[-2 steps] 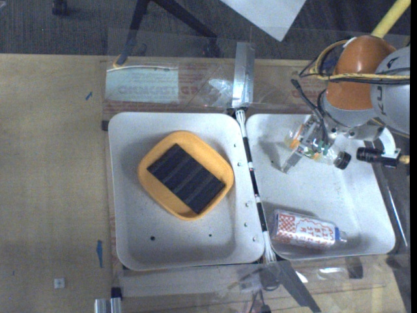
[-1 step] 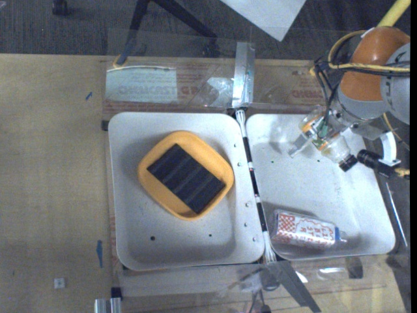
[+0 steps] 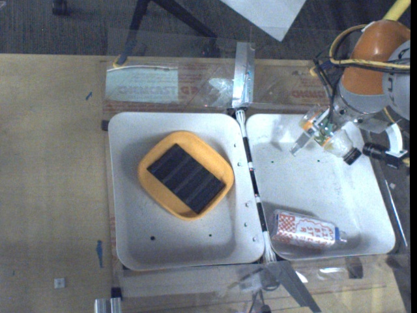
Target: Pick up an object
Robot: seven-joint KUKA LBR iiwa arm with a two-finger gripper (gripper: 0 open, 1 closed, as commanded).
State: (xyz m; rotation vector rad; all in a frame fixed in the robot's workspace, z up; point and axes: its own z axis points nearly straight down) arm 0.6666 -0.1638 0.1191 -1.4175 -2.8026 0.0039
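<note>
The hand (image 3: 311, 134) hangs over the right bin's (image 3: 365, 194) far edge; I can't tell its state. The tube (image 3: 306, 228) lies against the near wall, which could block a grip.

A single fixed camera looks down at a slant from above the pale wooden bench (image 3: 52, 175), far enough back to take in both shallow white plastic bins (image 3: 124, 240) side by side across the middle of the frame. The dark floor and a black office-chair base (image 3: 140, 2) lie along the top edge. The grey arm with its orange band (image 3: 378, 47) enters from the right.
</note>
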